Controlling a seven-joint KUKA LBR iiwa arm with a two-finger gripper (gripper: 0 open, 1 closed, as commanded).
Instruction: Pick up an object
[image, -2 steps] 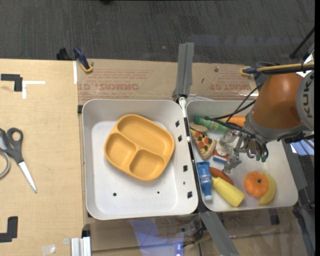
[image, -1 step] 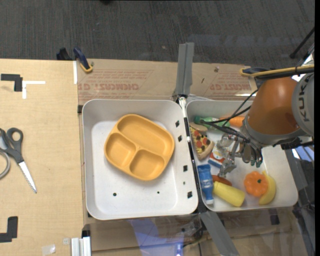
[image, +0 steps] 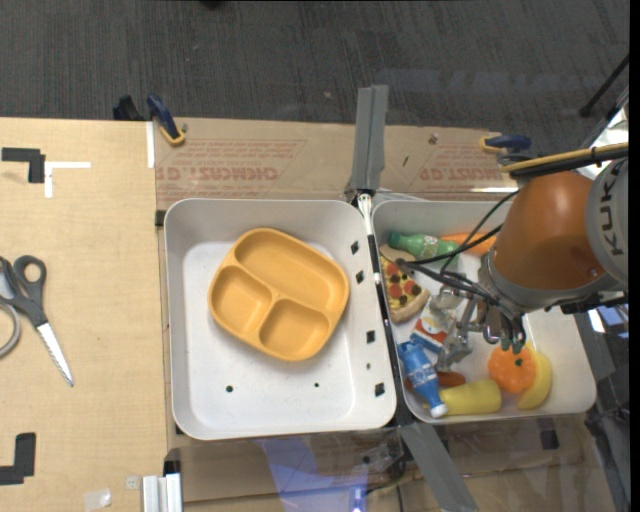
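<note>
By the right white bin's (image: 585, 395) near edge lie a yellow plastic banana (image: 470, 399), a round orange toy fruit (image: 511, 370) and a blue plastic bottle (image: 418, 367), probably light, stiff and slick; the fruit's widest middle looks the safest hold. The end effector (image: 462, 338) hangs over them, grip unclear. Farther back lies a toy pizza slice (image: 404, 287). The left bin (image: 190, 330) holds a yellow divided plastic plate (image: 278, 293).

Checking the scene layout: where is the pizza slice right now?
The pizza slice lies in the right bin, against its left wall, just below the green bottle and left of the gripper.
</note>
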